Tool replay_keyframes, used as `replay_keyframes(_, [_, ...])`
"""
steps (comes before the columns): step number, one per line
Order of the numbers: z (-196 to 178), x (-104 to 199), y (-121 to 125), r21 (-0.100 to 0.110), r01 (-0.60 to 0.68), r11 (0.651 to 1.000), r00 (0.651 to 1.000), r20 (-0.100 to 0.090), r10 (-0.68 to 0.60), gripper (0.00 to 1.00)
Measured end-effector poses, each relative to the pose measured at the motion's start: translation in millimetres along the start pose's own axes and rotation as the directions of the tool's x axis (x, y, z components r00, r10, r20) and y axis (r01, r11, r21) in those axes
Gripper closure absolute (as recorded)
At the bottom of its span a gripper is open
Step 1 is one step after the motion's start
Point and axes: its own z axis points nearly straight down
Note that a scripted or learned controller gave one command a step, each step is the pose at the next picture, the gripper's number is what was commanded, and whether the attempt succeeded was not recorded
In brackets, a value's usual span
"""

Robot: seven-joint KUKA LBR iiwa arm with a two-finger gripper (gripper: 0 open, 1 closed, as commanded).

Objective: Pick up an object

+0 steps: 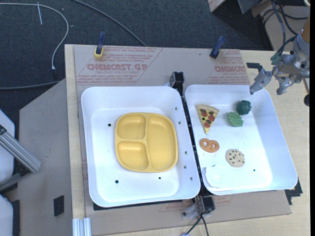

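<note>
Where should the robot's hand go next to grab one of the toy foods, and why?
Probably a short move down and to the camera view's left, toward the dark green toy. The gripper hangs open over the right bin's far corner with nothing between its fingers, and that toy is the closest one. The pizza slice, pretzel and cookie lie farther off.

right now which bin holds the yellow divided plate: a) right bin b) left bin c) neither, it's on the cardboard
b: the yellow divided plate lies in the left bin, while the right bin holds the pizza slice and other small food items.
</note>
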Motion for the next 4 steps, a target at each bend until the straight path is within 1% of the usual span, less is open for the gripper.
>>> replay_keyframes(1, [-8.8, 0.9, 2.1, -0.014, 0.003, 1.0, 1.0, 0.003, -0.003, 0.0])
replay_keyframes(2, [53.7, 0.7, -1.1, -0.008, 0.003, 1.0, 1.0, 0.002, -0.003, 0.0])
replay_keyframes(3, [99.2, 8.7, -1.5, -0.009, 0.004, 1.0, 1.0, 0.001, -0.004, 0.0])
replay_keyframes(4, [160.3, 14.8, 2.5, -0.009, 0.005, 1.0, 1.0, 0.001, -0.005, 0.0])
